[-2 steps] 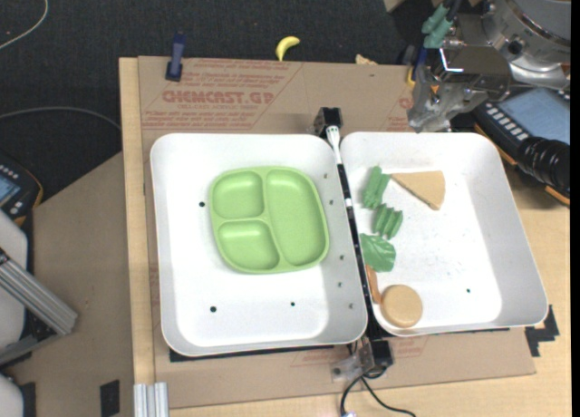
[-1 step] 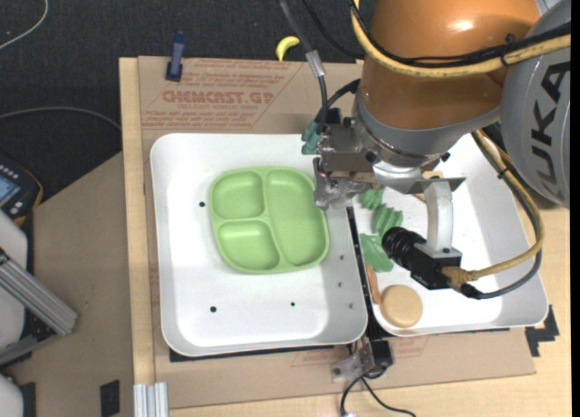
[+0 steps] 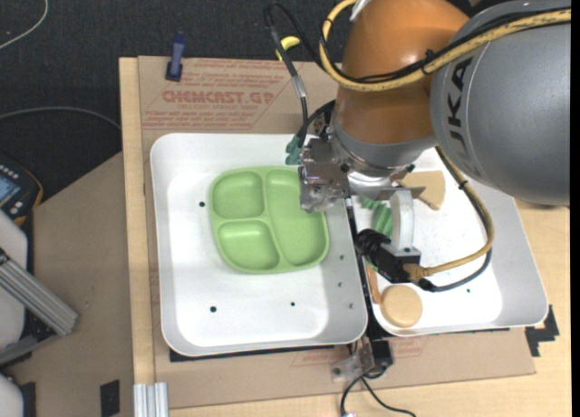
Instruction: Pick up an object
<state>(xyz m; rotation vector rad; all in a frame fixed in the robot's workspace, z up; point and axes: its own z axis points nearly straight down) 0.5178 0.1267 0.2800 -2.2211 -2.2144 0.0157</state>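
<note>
— Where's the thing to pick?

— That green plate [image 3: 268, 218], smooth plastic with rounded compartments, lies in the left bin [image 3: 181, 270], toward its right wall.

— And the gripper [image 3: 319, 179]?

— At the plate's upper right corner. Whether it's open or closed, I cannot tell.

— Anything else?

— A round tan disc [image 3: 401, 305] in the right bin [image 3: 507, 297], near corner.
</note>
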